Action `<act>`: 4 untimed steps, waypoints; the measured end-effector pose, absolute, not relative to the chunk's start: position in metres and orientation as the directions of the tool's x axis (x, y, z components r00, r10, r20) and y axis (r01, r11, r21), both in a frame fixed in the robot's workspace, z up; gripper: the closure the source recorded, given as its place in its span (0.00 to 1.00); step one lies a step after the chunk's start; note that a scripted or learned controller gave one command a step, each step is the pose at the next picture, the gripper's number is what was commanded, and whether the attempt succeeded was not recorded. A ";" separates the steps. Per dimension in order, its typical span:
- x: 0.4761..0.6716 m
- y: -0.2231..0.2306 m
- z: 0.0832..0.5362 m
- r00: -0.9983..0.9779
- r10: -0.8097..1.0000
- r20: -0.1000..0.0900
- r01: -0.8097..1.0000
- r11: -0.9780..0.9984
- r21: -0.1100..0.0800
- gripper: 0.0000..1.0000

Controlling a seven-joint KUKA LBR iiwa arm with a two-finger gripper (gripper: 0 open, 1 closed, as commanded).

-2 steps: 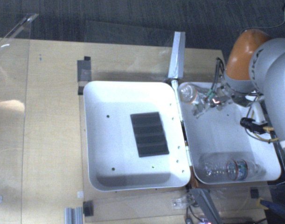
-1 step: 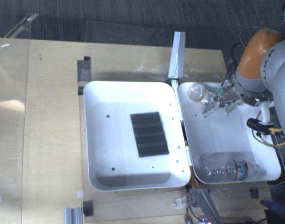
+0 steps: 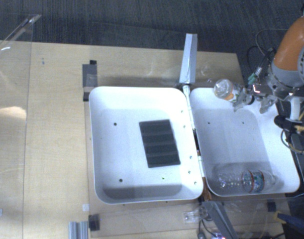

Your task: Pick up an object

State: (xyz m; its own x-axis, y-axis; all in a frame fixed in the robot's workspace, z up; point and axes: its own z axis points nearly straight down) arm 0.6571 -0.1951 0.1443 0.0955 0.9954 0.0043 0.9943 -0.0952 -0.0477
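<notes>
A small clear plastic object with an orange end (image 3: pixel 223 88) lies at the far rim of the right bin (image 3: pixel 231 133). My gripper (image 3: pixel 251 104) hovers over that bin's far right corner, just right of the clear object. It is open, its two fingers (image 3: pixel 238 101) stand apart and nothing shows between them. A clear plastic bottle with a blue-green label (image 3: pixel 241 179) lies on its side along the near wall of the right bin. A black ridged rectangular block (image 3: pixel 159 143) rests flat in the middle of the left bin (image 3: pixel 107 133).
A grey metal post (image 3: pixel 188 59) stands upright behind the seam between the two bins. Cables (image 3: pixel 291 128) hang beside the right bin's right edge. A small black clamp (image 3: pixel 90 76) sits at the left bin's far left corner.
</notes>
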 end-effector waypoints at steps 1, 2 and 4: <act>0.636 -0.179 0.086 -0.091 0.996 0.000 0.996 0.091 -0.001 0.00; 0.659 -0.201 0.084 -0.345 0.938 0.032 0.937 0.346 -0.046 0.00; 0.674 -0.138 0.131 -0.344 0.939 -0.021 0.938 0.345 0.030 0.00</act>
